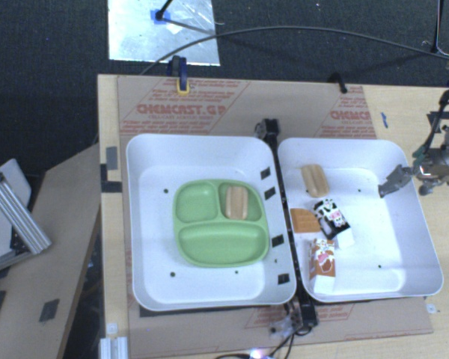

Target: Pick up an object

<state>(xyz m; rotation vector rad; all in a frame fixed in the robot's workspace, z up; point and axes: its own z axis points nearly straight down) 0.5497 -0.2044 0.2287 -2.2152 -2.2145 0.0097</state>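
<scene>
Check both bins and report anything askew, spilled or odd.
Nothing is spilled or visibly damaged. In the right bin, the cow-patterned toy, an orange card and a small carton lie bunched against the left wall, overlapping at odd angles. In the left bin, the green tray sits slightly skewed.

Bright, even overhead light, soft in focus

The two white bins (209, 155) are close to overexposed, their inner walls casting only faint grey shadows. Above the left bin, a silvery sheet (161, 19) glares against the dark floor (37, 66). Fine detail is slightly blurred throughout, most at the right of the bins.
</scene>
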